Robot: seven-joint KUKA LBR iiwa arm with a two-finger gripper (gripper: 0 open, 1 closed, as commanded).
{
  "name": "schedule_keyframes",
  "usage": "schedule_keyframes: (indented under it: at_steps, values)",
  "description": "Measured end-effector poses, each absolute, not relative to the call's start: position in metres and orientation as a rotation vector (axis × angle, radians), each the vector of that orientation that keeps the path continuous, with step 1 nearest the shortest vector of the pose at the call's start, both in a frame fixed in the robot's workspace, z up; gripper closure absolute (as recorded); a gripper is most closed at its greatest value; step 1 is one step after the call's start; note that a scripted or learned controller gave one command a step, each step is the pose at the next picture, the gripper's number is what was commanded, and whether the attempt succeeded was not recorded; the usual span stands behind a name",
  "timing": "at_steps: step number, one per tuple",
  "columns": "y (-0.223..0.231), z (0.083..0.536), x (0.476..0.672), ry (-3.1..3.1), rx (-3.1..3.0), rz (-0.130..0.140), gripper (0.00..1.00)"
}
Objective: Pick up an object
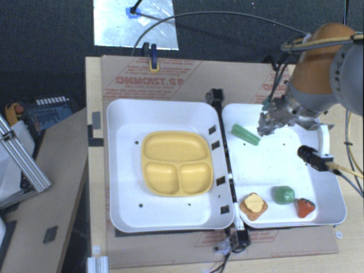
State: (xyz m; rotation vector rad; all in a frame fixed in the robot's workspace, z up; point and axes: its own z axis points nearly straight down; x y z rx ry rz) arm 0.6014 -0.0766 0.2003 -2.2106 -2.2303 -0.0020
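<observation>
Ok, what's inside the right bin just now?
The right bin holds a green stick near its upper left, and along its front edge a cookie, a green lump and a strawberry. The gripper hides the floor under it.

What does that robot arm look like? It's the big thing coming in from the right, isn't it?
Yes. The arm is rounded and bulky, with grey casing and a broad orange band above the wrist. It narrows to a small grey metallic gripper. Thin dark cables run along the wrist.

Even overhead light, soft shadows; foil sheet point(135, 16) glares; slightly soft, perhaps low resolution.
</observation>
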Motion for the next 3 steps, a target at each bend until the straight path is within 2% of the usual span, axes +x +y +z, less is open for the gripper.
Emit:
schedule_keyframes:
  at_steps: [2, 3]
  values:
    - [0.019, 0.192, 0.576, -2.230, -2.210, -0.001, 1.00]
    - [0.067, 0.210, 0.566, -2.233, -2.210, -0.006, 1.00]
